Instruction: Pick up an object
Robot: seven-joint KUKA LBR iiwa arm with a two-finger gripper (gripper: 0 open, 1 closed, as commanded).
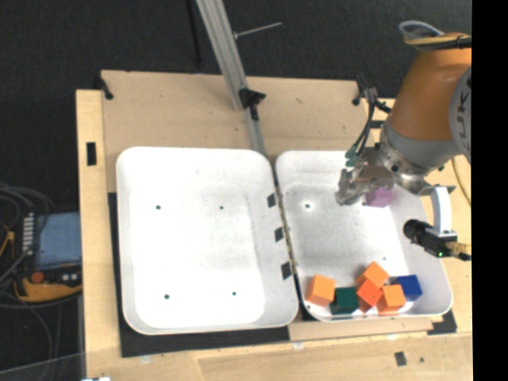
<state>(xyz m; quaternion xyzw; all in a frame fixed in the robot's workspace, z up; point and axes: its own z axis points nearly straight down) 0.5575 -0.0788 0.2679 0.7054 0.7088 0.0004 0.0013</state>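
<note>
A: Where does the arm (425, 101) stand, and which step is in hand?

B: The arm reaches in from the right, and its gripper (353, 187) is low over the far part of the right bin (317, 236). A purple block (381, 198) lies just beside the gripper, on its right, partly hidden by the wrist. The step appears to be the approach to a grasp, with that block the likely target.

A: What state is the gripper in?

B: The view cannot settle how far apart its jaws stand; the wrist and the dark mechanism mask them. Nothing is seen between them, so no hold can be claimed.

A: Where are the other candidates?

B: They cluster at the near edge of the right bin: an orange cube (321, 289), a green cube (345, 299), three more orange pieces (373, 288) and a blue cube (409, 286), several touching. The left bin (198, 236) bears only small dark marks.

A: What does the next move call for?

B: If the purple block is the target, the gripper needs to shift right until the jaws straddle it, then close and lift straight. As it stands, the block looks beside the jaws, not between them, so closing here would probably miss.
</note>
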